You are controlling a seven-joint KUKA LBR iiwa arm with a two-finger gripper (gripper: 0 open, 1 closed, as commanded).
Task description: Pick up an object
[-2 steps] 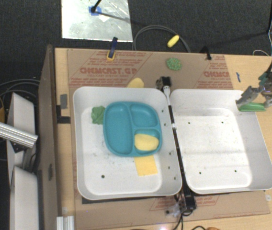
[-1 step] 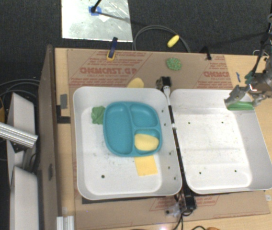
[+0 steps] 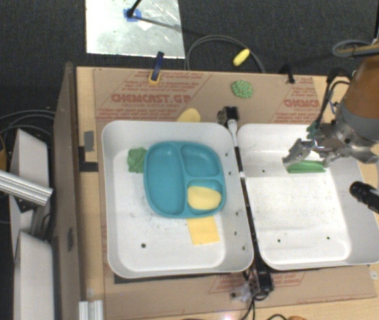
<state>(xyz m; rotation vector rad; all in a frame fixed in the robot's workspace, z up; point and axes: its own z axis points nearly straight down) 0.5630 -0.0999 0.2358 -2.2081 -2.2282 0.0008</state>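
Hovering low over the right bin, my jaws sit just above a flat green piece lying on the bin floor near its far side.

Risk, as I judge it: the green piece is thin and lies flat, so my jaws may close over it and skid on the white floor, or push it toward the wall instead of gripping it. The cause would be too shallow a descent or a grip off its long axis.

Jaws: whether they are parted or clenched I cannot tell; nothing visibly sits between them.

Also listed: left bin with teal divided plate, yellow lump on that plate, yellow square just beside it, green leafy piece.
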